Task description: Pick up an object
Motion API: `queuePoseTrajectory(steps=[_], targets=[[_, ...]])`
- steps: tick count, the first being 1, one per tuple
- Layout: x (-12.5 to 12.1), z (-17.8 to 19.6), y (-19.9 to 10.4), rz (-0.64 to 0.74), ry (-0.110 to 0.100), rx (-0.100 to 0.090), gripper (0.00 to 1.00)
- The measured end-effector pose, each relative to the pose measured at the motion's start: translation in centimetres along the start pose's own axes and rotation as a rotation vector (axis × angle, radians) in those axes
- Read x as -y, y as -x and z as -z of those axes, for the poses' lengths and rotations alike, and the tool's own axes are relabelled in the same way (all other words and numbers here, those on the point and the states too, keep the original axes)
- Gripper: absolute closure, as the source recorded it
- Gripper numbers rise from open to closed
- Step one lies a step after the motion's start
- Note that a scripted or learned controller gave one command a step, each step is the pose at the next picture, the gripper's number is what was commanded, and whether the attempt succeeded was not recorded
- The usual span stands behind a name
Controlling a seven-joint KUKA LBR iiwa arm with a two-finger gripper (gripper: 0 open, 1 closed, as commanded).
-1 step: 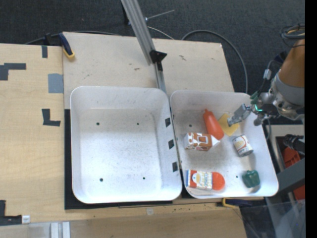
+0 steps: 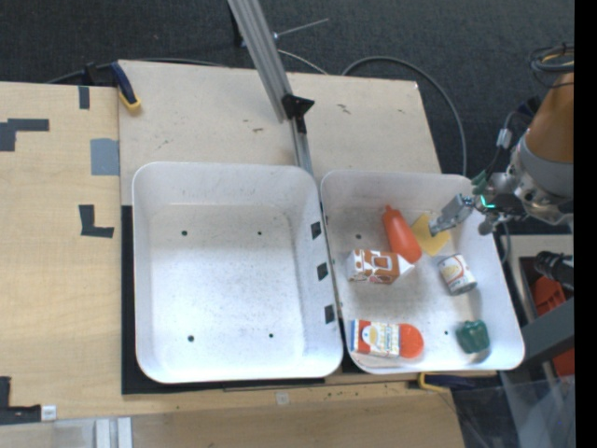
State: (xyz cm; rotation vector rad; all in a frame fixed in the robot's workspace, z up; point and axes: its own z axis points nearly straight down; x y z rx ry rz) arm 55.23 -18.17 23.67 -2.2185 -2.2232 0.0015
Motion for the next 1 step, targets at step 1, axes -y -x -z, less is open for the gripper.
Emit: queuePoseTrajectory(steps=[1], targets=[[-0.21,-6.41,-0.15,-0.001,-0.007,-0.001,0.0]])
